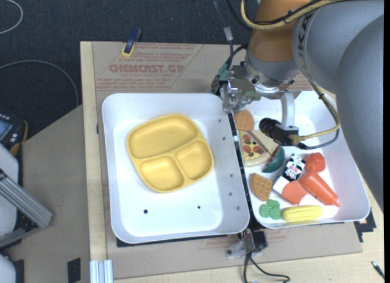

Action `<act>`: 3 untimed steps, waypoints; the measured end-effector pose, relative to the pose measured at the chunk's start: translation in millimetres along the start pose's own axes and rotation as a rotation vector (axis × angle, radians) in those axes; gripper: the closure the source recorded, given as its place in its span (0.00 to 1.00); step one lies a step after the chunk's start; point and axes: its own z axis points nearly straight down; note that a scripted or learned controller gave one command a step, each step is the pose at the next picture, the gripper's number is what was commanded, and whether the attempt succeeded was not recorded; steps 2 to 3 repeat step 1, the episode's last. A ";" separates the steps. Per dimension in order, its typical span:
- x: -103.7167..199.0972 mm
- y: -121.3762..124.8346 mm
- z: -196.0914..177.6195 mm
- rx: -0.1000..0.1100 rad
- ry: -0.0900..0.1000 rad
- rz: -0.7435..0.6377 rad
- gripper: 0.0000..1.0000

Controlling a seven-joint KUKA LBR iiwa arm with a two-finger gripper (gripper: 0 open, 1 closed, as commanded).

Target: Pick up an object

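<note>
two bins, end effector (234, 96) at upper centre, grip state unclear, toy food pile (286, 175) lies down-right of it in right bin (350, 184).

Fixed overhead camera, slanted down, both bins (116, 154) framed

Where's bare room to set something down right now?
Left bin: bare floor around the yellow divided plate, widest along the near edge. Right bin: toys crowd its near-left half, from pizza slice to corn.
</note>
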 end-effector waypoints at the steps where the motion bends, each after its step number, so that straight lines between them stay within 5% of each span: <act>1: -9.8 -4.3 -14.4 -0.003 0.000 0.002 1.00; 3: -9.8 -4.3 -14.4 -0.003 0.000 0.002 1.00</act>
